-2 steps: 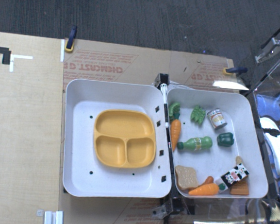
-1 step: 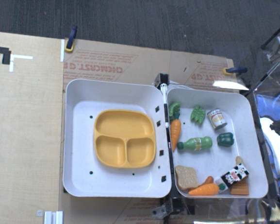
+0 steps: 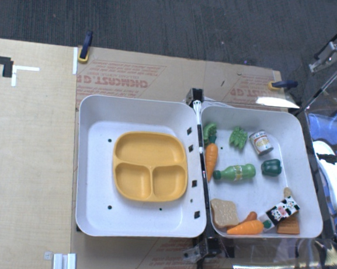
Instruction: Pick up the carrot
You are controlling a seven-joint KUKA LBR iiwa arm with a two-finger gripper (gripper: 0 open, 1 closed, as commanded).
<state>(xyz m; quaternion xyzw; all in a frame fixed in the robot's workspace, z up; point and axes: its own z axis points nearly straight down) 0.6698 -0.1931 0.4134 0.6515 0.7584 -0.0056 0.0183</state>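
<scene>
Carrot [image 3: 211, 158] lies upright along the left wall of the right bin [image 3: 300, 136], w/ green bottle [image 3: 235, 173] beside it. Can't tell the pincer's state.

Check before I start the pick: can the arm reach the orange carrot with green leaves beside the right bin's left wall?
Probably, though tightly: nothing covers the carrot, but it lies along the white bin wall, with the green bottle near its other side.
</scene>
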